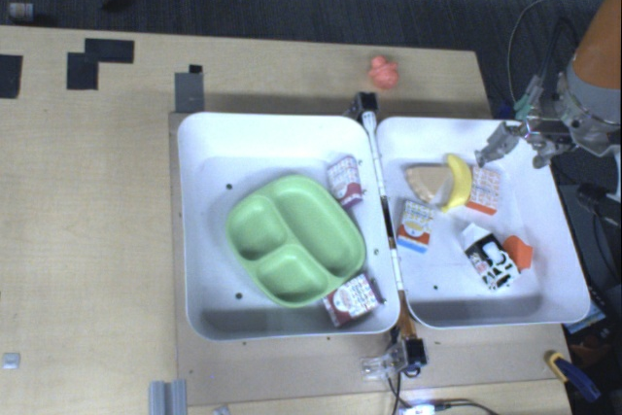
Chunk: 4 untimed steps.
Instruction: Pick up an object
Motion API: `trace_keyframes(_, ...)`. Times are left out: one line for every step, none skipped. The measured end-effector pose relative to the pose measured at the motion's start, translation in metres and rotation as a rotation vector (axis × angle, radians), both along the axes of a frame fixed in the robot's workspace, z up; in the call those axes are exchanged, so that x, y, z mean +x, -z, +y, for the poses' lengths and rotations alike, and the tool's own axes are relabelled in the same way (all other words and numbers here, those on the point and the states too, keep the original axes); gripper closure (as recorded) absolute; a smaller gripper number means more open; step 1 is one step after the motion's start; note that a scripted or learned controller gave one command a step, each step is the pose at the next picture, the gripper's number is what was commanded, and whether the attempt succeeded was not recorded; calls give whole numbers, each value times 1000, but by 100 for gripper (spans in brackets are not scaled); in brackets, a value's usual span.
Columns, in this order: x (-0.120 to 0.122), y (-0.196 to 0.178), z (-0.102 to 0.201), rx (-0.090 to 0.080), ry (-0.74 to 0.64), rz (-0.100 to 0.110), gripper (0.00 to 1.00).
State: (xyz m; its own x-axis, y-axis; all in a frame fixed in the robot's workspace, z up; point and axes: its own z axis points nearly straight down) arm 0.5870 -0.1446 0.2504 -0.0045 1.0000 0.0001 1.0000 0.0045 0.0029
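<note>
camera view: the gripper (pixel 496 143) is poised over the right bin (pixel 559 238), presumably for a pick; its opening cannot be told. just beside it, a banana (pixel 457 182) and carton (pixel 485 190) are found.

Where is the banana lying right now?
The banana lies in the right bin, toward its upper middle, leaning against a tan bread-like piece on its left, with a small carton on its right.
</note>
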Motion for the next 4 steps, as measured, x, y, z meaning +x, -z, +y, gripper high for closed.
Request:
trace_keyframes(17,155,-57,-1,-1,-3,0)
trace_keyframes(73,165,-48,0,-2,1,0)
trace_keyframes(74,153,-48,-1,-5,-3,100)
trace_keyframes(74,153,-47,-1,-6,-3,0)
